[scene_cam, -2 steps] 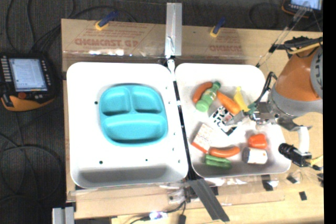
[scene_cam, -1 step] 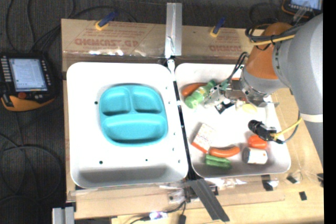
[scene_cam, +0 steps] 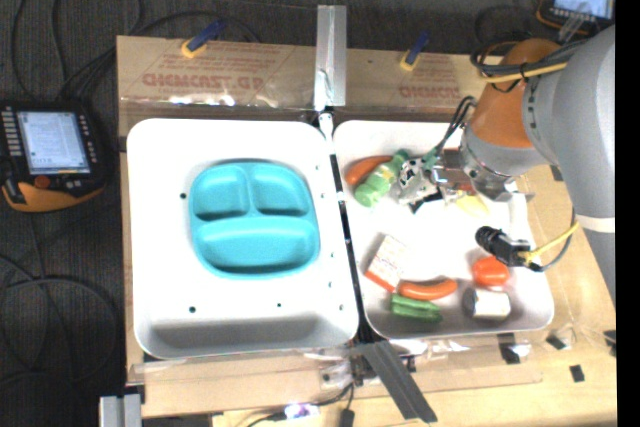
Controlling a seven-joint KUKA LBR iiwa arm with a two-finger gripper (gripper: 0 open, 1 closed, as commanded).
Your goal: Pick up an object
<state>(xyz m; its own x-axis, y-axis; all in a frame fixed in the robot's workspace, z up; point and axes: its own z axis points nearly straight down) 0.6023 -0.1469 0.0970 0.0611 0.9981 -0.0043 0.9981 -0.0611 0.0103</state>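
From above, the hand (scene_cam: 425,183) hangs low in the right bin (scene_cam: 530,245), among smooth plastic toy food (scene_cam: 372,177); whether it grips anything I cannot tell. A glossy blue divided tray (scene_cam: 253,217) with rounded corners sits in the left bin (scene_cam: 160,215).

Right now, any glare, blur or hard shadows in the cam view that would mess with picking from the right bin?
Camera view: lighting is even and soft, with no hard shadows. The white right bin looks bright but not blown out. The plastic film over the cardboard behind the bins shows some sheen. Small items by the gripper are soft and hard to resolve. The blue tray reads cleanly.
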